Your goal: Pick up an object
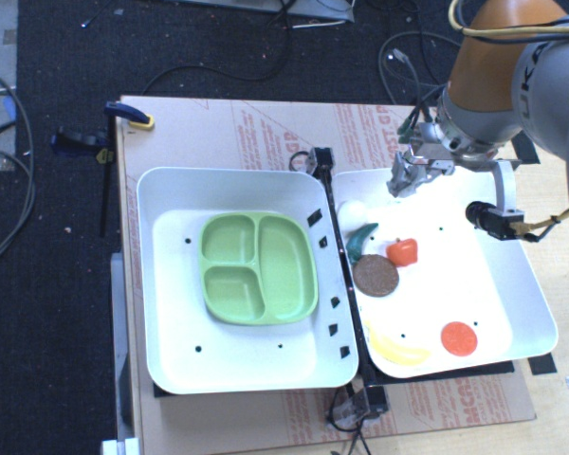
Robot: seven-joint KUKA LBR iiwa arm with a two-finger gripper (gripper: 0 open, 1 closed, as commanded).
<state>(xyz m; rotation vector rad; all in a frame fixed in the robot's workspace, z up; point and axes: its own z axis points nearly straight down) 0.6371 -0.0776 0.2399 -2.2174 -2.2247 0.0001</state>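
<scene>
You are seeing a green divided plate (259, 267) lying in the left bin (161, 254), food toys sitting in the right bin (512, 282); whether the gripper (405, 180) grips anything, you cannot tell.

Two bins (161, 254), one plate (259, 267), six toys (376, 276)

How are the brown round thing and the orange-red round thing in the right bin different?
The brown disc is dull and speckled; the orange-red disc is bright and plain. The brown disc looks a little larger. The brown disc lies near the bin's left wall, crowded by a teal piece and a small red piece; the orange-red disc lies toward the near edge, apart from its neighbours. Both are round, lie flat, and are away from the gripper.
</scene>
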